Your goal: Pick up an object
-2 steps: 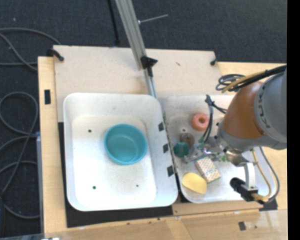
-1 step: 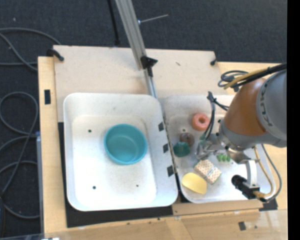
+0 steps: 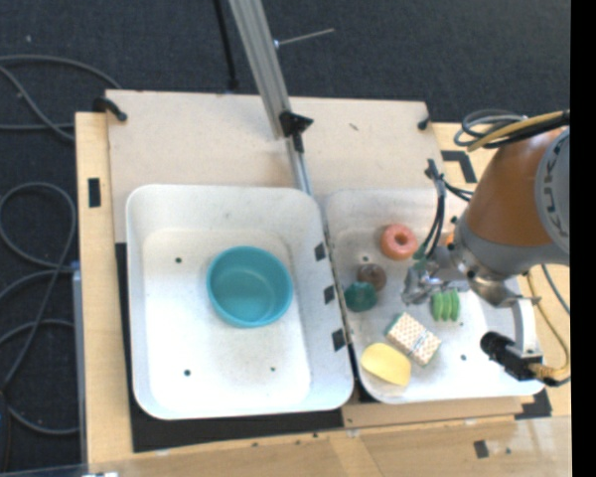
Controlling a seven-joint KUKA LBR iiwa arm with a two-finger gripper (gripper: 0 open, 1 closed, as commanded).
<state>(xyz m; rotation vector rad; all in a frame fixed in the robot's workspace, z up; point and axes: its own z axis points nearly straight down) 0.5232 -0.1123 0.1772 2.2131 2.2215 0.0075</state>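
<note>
Rising closest to the lens, the grey robot arm with the orange band (image 3: 517,207) is reaching in from 3 o'clock and is covering the right side of the right shallow white bin (image 3: 377,212). The left shallow white bin (image 3: 149,366) is carrying a round teal plastic bowl (image 3: 249,285) near its centre.

In the right bin, a flat yellow rounded piece (image 3: 386,364) is lying at 6 o'clock, touching a small checkered box (image 3: 413,338) at its 2 o'clock. A pink ring (image 3: 398,240) is sitting at 12 o'clock. A ridged green piece (image 3: 445,306) is lying just beside the two-finger gripper (image 3: 429,288), at its 4 o'clock. A dark teal lump (image 3: 360,296) and a small brown lump (image 3: 372,274) are sitting at 9 o'clock, close to the bin wall.

Task status: the gripper is hanging low over the bin centre. Whether it is apart or closed cannot be told, and no object is visibly being held, so the pick is judged not yet done.

Clearance: the centre is offering open floor. The teal and brown lumps are crowding the dividing wall, and the yellow piece is hugging the near rim.
</note>
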